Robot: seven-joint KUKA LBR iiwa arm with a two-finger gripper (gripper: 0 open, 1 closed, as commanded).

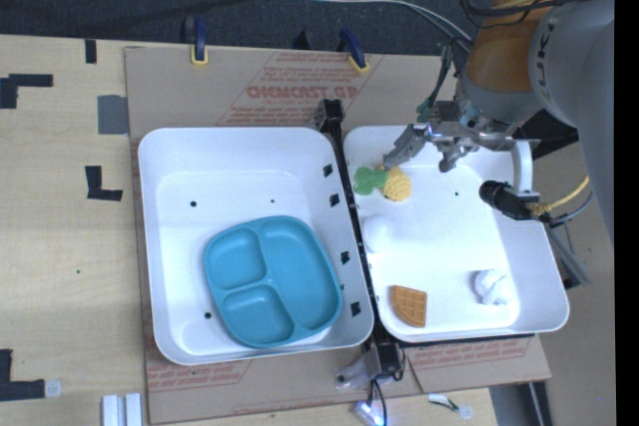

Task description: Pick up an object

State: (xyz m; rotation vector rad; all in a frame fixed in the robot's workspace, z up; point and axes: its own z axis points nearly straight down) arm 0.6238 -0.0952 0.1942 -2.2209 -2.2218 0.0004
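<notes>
Gripper (429,151), fingers spread apart and holding nothing, poised over the upper part of the right bin (529,244); the yellow-and-green toy (384,183) lies just below and to the left of it, near the bin's upper-left corner, long axis roughly left-right; waffle piece (408,304) and small white object (489,286) sit well apart at lower right; blue divided plate (272,281) in the left bin (170,175) on the counter.

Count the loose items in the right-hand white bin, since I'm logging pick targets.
3: a yellow-and-green toy pineapple near the bin's upper-left corner, below the pincer; a tan waffle-shaped piece at the lower edge; a small white lumpy object at lower right. None looks hidden.
</notes>
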